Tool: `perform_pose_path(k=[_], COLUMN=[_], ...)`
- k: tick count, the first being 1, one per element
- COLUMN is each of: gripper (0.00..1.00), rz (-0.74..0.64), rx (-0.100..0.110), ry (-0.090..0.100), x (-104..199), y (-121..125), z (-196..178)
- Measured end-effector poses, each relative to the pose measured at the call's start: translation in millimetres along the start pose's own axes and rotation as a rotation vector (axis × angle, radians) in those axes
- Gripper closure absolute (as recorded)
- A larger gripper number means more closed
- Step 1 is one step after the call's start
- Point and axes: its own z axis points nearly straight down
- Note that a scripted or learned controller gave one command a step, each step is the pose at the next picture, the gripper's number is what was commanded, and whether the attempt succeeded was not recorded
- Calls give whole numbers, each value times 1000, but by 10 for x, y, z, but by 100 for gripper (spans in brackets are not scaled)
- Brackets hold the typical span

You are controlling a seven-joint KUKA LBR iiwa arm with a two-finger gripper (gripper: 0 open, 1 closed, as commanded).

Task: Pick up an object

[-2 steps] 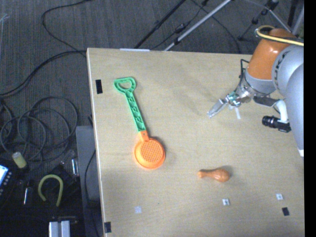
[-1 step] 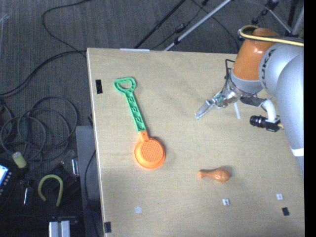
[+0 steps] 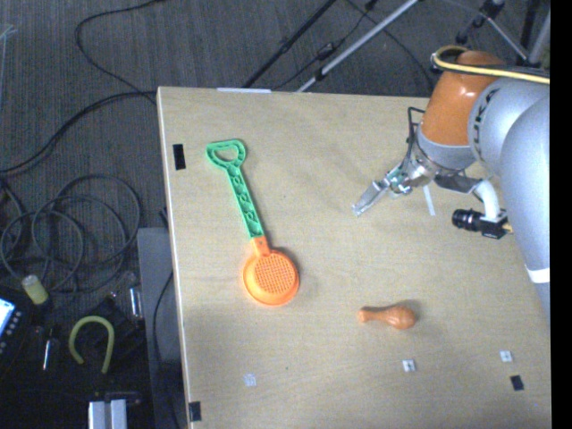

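Nearest lies a small orange pear-shaped piece on the tabletop. Left of it rests a strainer with green handle and orange round head. Well apart, the hand hovers with nothing inside; fingers' state I cannot tell

A toy strainer lies flat on the pale wooden surface, in its left half. Its green perforated handle runs from a triangular loop at the far-left end down to a round orange mesh head at the near end. The handle is angled slightly rightward toward the head.

A small orange-brown pear-shaped object lies on its side to the right of the strainer head, nearer the front edge. Its narrow end points left, its bulbous end right. The two objects lie well apart.
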Motion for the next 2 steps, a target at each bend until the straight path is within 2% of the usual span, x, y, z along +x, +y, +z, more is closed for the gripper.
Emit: perform_pose_path(k=[2], gripper=[0], rz=[0], rx=[0], ry=[0], x=[0], y=[0], z=[0])
